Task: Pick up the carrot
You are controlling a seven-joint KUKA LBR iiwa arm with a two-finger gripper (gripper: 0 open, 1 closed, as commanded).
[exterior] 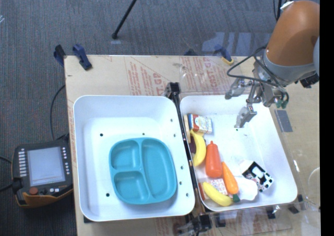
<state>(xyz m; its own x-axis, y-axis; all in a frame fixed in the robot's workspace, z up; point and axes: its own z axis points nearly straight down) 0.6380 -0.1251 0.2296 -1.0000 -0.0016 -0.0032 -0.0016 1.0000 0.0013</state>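
The gripper hangs over the far right part of the right bin, its two fingers slightly parted and holding nothing, their tips pointing down toward bare white floor. Above it the orange band of the arm bulges in from the upper right, with cables looping round the wrist.

Taking the right bin as the landmark: the carrot lies in its near half, slanted, well apart from the gripper and toward the viewer from it. Just to the carrot's left, touching it, stands an orange-red bottle. A banana lies along the bin's left wall, and a second banana lies at the near left, just below the carrot. A small printed packet rests at the bin's far left. A black-and-white object sits at the near right, beside a white lump.

To the left of the right bin, the left bin holds a blue divided plate. Further left a teach pendant lies on the floor.
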